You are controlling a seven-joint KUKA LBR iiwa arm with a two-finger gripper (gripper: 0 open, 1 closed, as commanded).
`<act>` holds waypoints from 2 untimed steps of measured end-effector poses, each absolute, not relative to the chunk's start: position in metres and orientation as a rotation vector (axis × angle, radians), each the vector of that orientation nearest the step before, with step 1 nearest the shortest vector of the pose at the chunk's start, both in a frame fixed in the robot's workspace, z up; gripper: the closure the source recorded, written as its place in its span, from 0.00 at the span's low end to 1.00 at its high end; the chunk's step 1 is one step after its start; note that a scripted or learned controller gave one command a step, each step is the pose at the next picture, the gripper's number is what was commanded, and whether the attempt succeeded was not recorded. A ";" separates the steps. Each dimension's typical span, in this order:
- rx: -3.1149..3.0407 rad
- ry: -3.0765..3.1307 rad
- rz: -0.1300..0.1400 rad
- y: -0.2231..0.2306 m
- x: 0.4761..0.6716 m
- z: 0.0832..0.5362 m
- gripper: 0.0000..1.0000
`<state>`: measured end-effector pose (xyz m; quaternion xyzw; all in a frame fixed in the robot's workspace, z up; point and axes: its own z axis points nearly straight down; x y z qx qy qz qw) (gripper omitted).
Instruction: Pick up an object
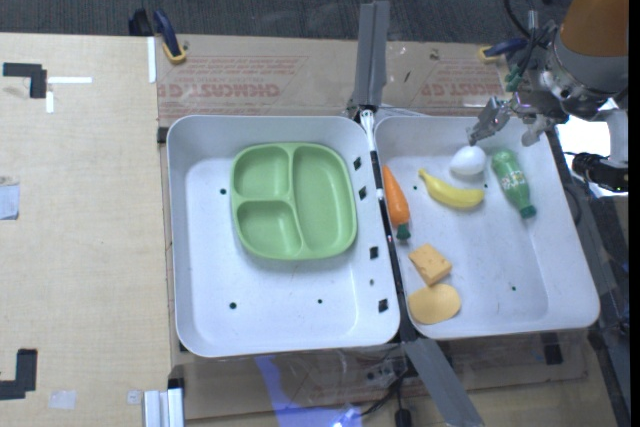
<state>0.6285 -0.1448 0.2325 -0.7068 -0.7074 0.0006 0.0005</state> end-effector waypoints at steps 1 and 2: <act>-2.200 -2.241 0.003 -0.121 0.615 0.114 0.00; -2.177 -2.264 0.002 -0.095 0.592 0.092 0.00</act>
